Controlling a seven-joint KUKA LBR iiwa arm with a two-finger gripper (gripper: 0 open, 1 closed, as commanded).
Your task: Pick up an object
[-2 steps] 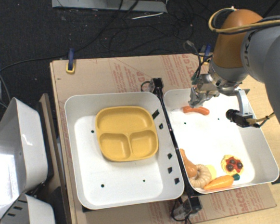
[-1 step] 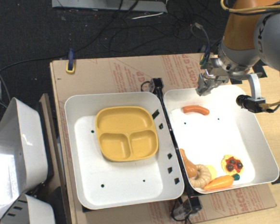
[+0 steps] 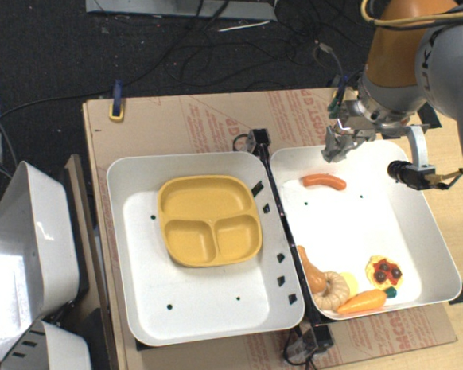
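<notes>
Grey two-finger gripper point(image 3: 337, 149) hovering over far rim of right white shallow bin point(image 3: 426, 229), nothing between fingers; can't tell if they're apart or together. Orange-red toy sausage point(image 3: 324, 182) lying just below it on bin floor. I'd drop straight down, straddle sausage across its short side, squeeze at middle.

Tangled black cables point(image 3: 206, 58) cross the dark floor at the top of the frame; a yellow-handled tool point(image 3: 116, 109) lies on the tabletop point(image 3: 186, 120), upper left.
</notes>
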